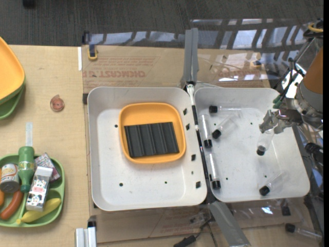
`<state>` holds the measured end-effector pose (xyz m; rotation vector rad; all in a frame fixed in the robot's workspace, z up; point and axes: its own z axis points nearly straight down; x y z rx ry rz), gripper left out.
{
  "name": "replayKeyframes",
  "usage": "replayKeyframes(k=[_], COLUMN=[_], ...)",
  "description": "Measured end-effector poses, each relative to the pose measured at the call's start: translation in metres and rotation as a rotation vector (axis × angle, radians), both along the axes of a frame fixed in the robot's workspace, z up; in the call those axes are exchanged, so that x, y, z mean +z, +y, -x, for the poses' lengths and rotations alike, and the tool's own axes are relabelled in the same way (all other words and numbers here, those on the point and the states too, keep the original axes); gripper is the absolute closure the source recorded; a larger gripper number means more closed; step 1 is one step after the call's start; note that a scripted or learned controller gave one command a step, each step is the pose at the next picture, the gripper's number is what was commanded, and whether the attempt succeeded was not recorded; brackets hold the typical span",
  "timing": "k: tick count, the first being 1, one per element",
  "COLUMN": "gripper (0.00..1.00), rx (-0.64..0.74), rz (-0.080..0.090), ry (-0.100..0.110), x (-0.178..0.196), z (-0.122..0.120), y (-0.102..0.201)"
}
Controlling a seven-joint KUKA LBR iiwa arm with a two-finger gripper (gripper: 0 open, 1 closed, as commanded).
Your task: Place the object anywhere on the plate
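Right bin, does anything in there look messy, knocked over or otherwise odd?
Yes. The clear tubes with black caps lie scattered in the right bin at different angles, some against its left wall, none upright. The orange plate in the left bin already carries a dark ribbed block. The gripper hovers over the right bin.

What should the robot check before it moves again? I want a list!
1. Orange square plate sits flat in the left white bin: ok.
2. Room on the plate: not ok, a dark ribbed rectangular slab covers its middle; only the rim is bare.
3. Clear plastic tubes with black caps lie within the right white bin: ok.
4. Gripper is over the right bin: ok.
5. A tube is between its fingers: cannot tell.
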<state>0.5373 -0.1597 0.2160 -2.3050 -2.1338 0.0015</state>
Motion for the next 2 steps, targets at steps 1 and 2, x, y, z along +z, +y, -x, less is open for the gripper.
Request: replayKeyframes(k=[1, 2], gripper=[1.00, 1.00], rx=[0.137, 0.328], rz=[0.002, 0.002], ry=[0.000, -0.002], x=[0.016, 0.025], z=[-0.069, -0.104], y=[-0.034, -0.062])
